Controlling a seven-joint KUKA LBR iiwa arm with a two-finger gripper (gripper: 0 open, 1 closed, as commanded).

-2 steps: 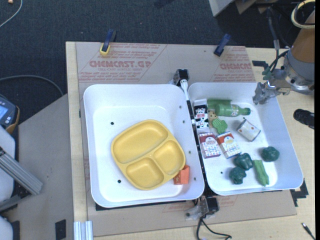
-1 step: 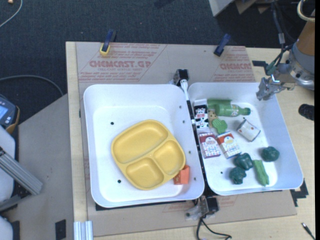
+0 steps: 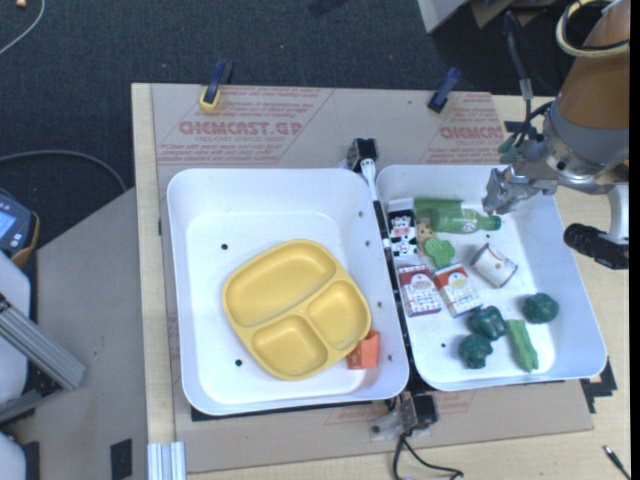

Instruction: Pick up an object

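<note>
1. Green bottle [image 3: 450, 215], the likeliest target, lies on its side near the back of the right bin [image 3: 575, 268], its cap end pointing toward the gripper [image 3: 497, 200] that hangs just above that end.

2. Gripper state cannot be told from this slant: the metal tip shows at the bottle's right end, but nothing is visibly held by it.

3. Risk one, judged from the layout: a closing at the bottle's narrow end rather than its body could let the rounded plastic slide out or roll toward the bin's back wall.

4. Clutter presses close. A small tan piece [image 3: 427, 234] and a green block [image 3: 439, 252] sit just beside the bottle's near side, and a white can [image 3: 494, 265] lies tilted just in front of the tip. A descent slightly off line could nudge these or catch two things at once.

5. Farther forward, two red-and-white cartons [image 3: 438, 290], dark green broccoli pieces [image 3: 482, 332], a green stick [image 3: 522, 344] and a round green item [image 3: 541, 308] lie well apart from the tip and seem safe from a stray push.

6. Left bin [image 3: 195, 268] holds a yellow divided tray [image 3: 295, 308] with an orange block [image 3: 365, 352] touching its lower right edge, well apart from the arm [image 3: 595, 88] reaching in over the bench.
</note>
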